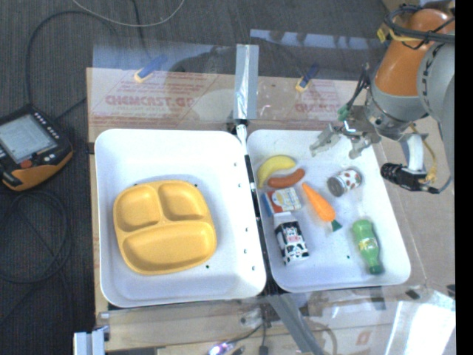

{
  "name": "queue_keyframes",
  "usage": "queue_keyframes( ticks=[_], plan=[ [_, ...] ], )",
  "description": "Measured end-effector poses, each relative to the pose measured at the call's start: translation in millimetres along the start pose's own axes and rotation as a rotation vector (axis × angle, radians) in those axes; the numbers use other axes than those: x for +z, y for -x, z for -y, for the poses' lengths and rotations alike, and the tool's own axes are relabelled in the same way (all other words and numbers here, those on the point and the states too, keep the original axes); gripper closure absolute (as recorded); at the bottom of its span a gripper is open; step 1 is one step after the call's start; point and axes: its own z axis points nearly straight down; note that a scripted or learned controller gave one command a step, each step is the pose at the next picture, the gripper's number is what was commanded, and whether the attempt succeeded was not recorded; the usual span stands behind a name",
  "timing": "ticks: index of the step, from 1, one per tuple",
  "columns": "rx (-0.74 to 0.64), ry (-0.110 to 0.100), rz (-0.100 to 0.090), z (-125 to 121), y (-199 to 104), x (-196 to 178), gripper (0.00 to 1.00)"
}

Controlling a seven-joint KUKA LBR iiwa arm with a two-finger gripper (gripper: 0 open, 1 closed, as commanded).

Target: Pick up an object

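Objects to pick: all lay loose in the right bin point(395, 261), none between the fingers.
Banana point(272, 166): yellow, at the bin's upper left, touching the sausage point(285, 178) that lay just below it.
Small packet point(287, 197): orange and white, just under the sausage.
Cow-print carton point(293, 242): black and white, below the packet, toward the bin's near edge.
Carrot point(319, 204): orange with a green tip, slanted through the bin's middle, just right of the packet.
Can point(344, 181): on its side, right of the carrot's upper end.
Green bottle point(367, 247): lying down in the lower right part of the bin.
Gripper point(341, 141): hovered over the bin's upper right area, above the can, its two fingers spread apart with nothing between them.
Left bin point(111, 154): held one yellow divided tray point(164, 226) with three compartments, nothing in them.
Beyond the bins: a handheld controller point(29, 145) with a screen lay on the dark floor at far left.
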Motion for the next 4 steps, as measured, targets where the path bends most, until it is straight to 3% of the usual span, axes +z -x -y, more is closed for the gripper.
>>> queue_keyframes(
  ticks=[1,2,3,4],
  plan=[
    [-0.086,0.018,0.004,53,-16,77,0.0],
    [-0.058,0.019,0.008,75,13,104,0.0],
    [-0.058,0.023,0.005,73,11,95,1.0],
    [0.018,0.002,0.006,44,-31,-16,1.0]
  ],
)
